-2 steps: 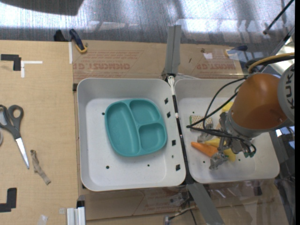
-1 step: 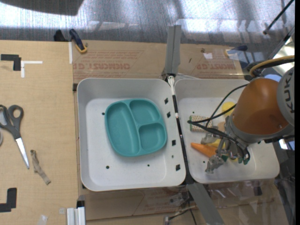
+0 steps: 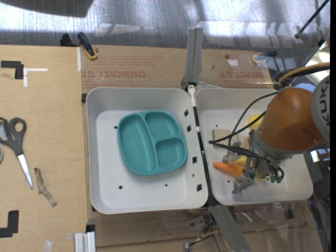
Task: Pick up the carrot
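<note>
The arm [image 3: 291,122] reaches in from the right and hangs low over the right bin [image 3: 210,188], its orange band covering much of that bin's far right side. The gripper [image 3: 242,184] points down near the bin's front edge, and from here I cannot tell how it is set, since cables and the wrist crowd it.

The carrot [image 3: 227,168] lies on the floor of the right bin, toward the front and a little left of the middle, its thin end pointing at the wall shared with the left bin. It sits just beside the gripper, on the gripper's left. Something yellow [image 3: 255,121] peeks out past the arm farther back.

In the left bin [image 3: 100,156] a teal divided plate [image 3: 152,142] rests near the middle. On the bench's left edge lie scissors [image 3: 17,147].
</note>
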`<action>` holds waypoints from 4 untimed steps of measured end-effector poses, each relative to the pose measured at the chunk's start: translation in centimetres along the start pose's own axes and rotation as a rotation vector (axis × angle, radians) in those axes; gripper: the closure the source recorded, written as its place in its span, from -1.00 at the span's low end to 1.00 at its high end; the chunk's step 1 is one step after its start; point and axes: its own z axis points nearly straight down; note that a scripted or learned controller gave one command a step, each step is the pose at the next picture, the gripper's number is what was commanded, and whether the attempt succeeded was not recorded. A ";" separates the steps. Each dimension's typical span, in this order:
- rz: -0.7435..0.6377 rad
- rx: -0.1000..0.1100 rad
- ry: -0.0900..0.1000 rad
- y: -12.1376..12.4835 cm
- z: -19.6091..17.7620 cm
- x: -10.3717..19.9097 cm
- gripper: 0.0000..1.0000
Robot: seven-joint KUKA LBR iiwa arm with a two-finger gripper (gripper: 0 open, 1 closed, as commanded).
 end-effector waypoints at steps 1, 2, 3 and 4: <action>-0.029 0.000 0.000 -0.1 0.0 -1.4 -1.00; -0.077 0.000 0.000 0.0 0.0 -1.8 -1.00; -0.044 -0.001 0.001 -0.6 0.0 -0.3 -1.00; 0.014 -0.001 -0.001 -0.3 0.0 -2.5 -1.00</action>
